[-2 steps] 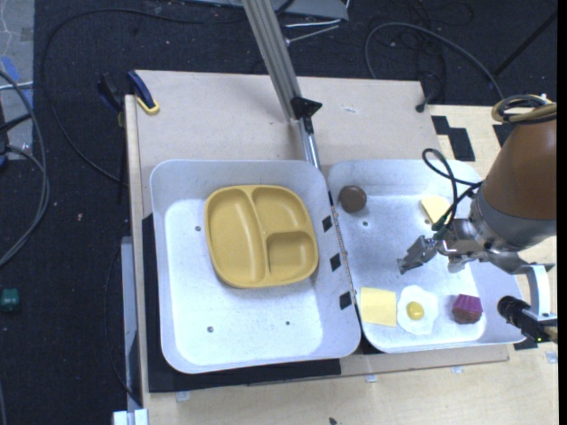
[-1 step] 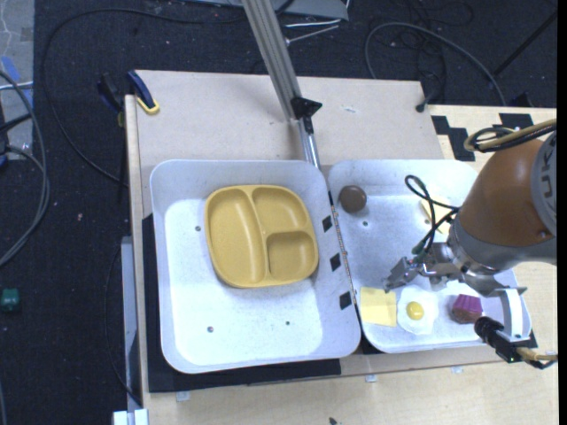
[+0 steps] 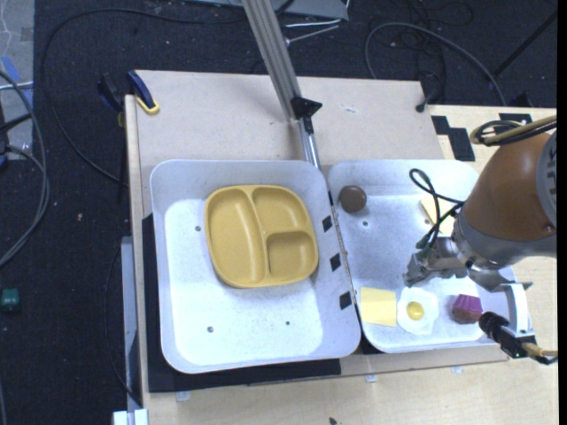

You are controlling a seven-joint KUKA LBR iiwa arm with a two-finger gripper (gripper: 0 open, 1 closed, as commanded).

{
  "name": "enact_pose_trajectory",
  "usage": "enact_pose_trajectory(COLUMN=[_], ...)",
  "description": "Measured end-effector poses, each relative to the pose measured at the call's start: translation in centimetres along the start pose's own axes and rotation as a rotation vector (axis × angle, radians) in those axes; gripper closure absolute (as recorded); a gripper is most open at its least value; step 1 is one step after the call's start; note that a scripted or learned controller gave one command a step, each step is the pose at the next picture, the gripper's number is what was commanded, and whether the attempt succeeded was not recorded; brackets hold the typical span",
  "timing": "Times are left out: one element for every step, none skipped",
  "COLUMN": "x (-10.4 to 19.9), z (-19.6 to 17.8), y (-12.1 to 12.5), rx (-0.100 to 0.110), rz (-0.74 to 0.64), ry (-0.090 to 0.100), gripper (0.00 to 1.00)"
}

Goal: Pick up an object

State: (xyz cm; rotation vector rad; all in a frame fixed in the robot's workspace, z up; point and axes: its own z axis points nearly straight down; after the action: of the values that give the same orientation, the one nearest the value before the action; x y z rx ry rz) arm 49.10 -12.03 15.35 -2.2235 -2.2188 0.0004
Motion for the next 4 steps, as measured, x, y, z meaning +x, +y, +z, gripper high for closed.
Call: enact_pose_trajectory(x=[-0.1,0.0,5.5,10.7], z=[-6.2,-5.2,-5.1,-4.8], y=[-0.1,-0.1,0.0,0.9], rx=[-0.005,0.001,0.001,0.000], rz=[-0.005,-0.002,-0.010,-0.009], ry=[-0.002,0.000,0.002,0.001], gripper=[1.00,1.00,1.00,1.00])
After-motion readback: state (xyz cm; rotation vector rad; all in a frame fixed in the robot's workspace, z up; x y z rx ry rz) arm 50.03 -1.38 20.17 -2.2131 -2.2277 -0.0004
